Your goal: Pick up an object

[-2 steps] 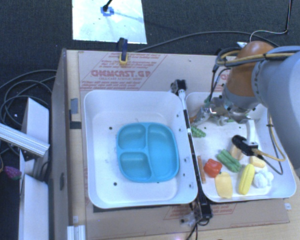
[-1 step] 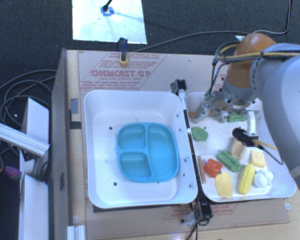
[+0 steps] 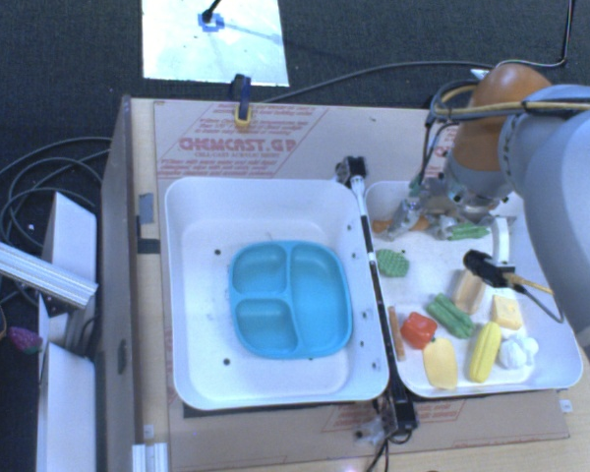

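Yellow toy foods (image 3: 440, 363) lie at the near edge of the right bin (image 3: 560, 370), beside a red piece (image 3: 418, 329) and a green pod (image 3: 451, 315). In the left bin (image 3: 192, 264) rests a blue divided plate (image 3: 288, 298). Farther back, the gripper (image 3: 413, 214) hangs low over the right bin's far corner, near an orange piece (image 3: 382, 227); whether it grips anything, I cannot tell.

Glossy blue plastic tray (image 3: 290, 298) in a smooth white plastic bin (image 3: 192, 362).
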### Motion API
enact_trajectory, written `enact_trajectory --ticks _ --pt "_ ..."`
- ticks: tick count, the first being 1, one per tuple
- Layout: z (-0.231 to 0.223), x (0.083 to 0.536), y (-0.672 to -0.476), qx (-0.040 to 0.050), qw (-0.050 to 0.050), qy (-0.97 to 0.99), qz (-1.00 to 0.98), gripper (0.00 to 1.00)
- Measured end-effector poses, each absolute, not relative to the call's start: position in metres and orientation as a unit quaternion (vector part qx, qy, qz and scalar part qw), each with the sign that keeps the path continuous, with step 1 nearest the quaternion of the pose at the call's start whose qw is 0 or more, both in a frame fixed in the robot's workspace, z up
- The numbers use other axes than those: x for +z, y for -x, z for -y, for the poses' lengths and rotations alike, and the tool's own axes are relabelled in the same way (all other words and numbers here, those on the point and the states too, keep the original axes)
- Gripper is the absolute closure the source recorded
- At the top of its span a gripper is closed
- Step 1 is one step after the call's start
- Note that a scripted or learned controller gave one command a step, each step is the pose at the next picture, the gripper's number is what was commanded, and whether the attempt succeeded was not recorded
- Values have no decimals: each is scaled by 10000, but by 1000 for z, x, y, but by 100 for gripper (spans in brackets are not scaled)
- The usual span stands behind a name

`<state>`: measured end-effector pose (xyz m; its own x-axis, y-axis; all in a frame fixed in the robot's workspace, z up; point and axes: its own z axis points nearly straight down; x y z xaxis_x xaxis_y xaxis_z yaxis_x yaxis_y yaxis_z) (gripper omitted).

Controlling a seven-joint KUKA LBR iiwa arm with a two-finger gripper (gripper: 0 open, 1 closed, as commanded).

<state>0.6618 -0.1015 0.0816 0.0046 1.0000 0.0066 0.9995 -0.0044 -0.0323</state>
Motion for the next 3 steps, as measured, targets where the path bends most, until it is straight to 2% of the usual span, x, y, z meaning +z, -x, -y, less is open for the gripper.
enact_trajectory --ticks 1,3 --pt "89 82 -664 100 46 7061 7080 0" --pt "101 84 -667 36 26 7066 7076 0"
